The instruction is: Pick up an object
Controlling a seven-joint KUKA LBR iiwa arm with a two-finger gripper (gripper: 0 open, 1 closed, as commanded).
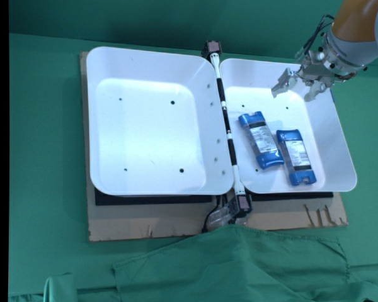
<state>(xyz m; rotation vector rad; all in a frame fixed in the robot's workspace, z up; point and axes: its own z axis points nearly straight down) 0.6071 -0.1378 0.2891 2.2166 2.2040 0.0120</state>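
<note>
Two blue packets with white labels lie side by side in the right bin (340, 162). One packet (261, 139) rests nearer the divider and the other packet (296, 156) lies to its right, closer to the front. My gripper (299, 87) hangs above the back of the right bin, its fingers open and spread with nothing between them. It is well behind and above both packets.
The left bin (151, 121) stands beside the right one, with a black and white rod (225, 124) running between them. Both bins sit on a cardboard sheet (113, 228). Folded green cloth (239, 263) lies at the front.
</note>
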